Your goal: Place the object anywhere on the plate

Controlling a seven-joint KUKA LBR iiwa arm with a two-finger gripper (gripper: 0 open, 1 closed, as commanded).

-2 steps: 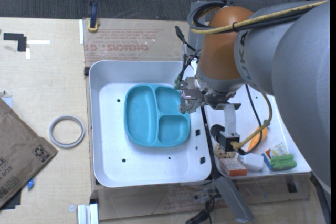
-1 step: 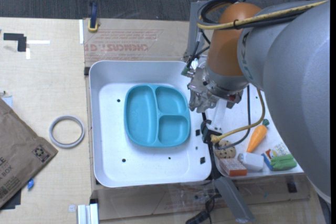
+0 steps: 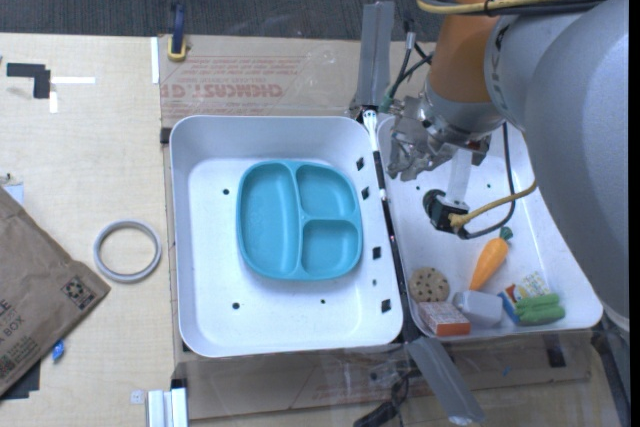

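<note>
We logged two white bins side by side at the middle of the frame. The left bin (image 3: 190, 215) held a light blue plate (image 3: 299, 219) with three compartments, lying flat near the bin's centre; we saw nothing on it. The right bin (image 3: 575, 270) held the loose items, all gathered toward its lower part: a toy carrot (image 3: 490, 262), orange with a green tip, lying at a slant at the right of centre; a round brown cookie (image 3: 429, 284) to its lower left; a small orange-red block (image 3: 445, 318) just below the cookie; a grey block (image 3: 480, 306) beside that; and a green piece (image 3: 540, 310) with a small printed packet (image 3: 527, 288) near the lower right corner.

We recorded the grey arm (image 3: 570, 65) entering from the right of the frame, its orange band (image 3: 475, 35) at upper centre-right. The gripper (image 3: 415, 155) hung over the upper left part of the right bin, close to the wall shared by the bins and well apart from the carrot and the other items. We could not tell how its jaws stood, nor see anything between them.

On the bench at the left of the frame we noted a grey tape ring (image 3: 127, 249) and, below it, a brown cardboard box (image 3: 35, 300).
</note>
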